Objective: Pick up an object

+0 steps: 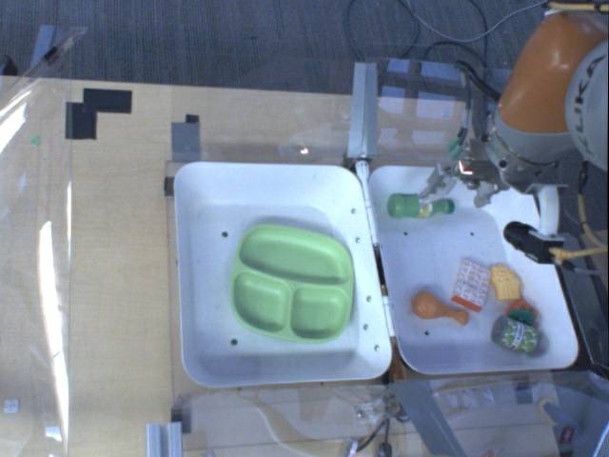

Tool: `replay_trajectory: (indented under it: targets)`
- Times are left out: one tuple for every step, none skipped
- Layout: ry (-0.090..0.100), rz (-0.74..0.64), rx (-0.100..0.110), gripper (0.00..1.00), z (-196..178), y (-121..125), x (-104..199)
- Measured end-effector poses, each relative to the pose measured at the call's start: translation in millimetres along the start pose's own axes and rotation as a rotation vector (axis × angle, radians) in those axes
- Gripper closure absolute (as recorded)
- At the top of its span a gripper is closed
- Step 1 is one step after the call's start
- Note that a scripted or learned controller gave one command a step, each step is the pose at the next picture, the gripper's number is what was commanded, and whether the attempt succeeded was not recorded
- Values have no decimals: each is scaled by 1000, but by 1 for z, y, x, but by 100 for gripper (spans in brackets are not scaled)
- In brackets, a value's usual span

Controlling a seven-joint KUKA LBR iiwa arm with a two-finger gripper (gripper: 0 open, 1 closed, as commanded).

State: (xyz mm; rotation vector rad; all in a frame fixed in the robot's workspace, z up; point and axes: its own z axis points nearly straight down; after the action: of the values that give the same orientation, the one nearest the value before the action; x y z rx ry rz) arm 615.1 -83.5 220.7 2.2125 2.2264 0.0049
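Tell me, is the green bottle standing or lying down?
Lying down. The green bottle rests on its side near the right bin's far edge, with the gripper at its cap end.

Green bottle (417,206) on its side near the far left corner of the right bin (419,350), yellowish cap end toward the right. Orange drumstick-shaped toy (439,307) flat near the middle front, round end to the left. Small red-and-white packet (470,285) just right of it, tilted. Yellow wedge (505,281) beside the packet, apart from it or barely touching, hard to tell. Dark green mottled lump (516,334) with a red bit on top, near the right front corner.
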Motion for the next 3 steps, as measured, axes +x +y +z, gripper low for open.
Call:
replay_trajectory:
  targets:
    - [-1,-215,0,0,65,-62,-68]
    - [-3,-341,-6,0,131,-82,-98]
    - [-3,-343,-13,100,120,-78,-96]
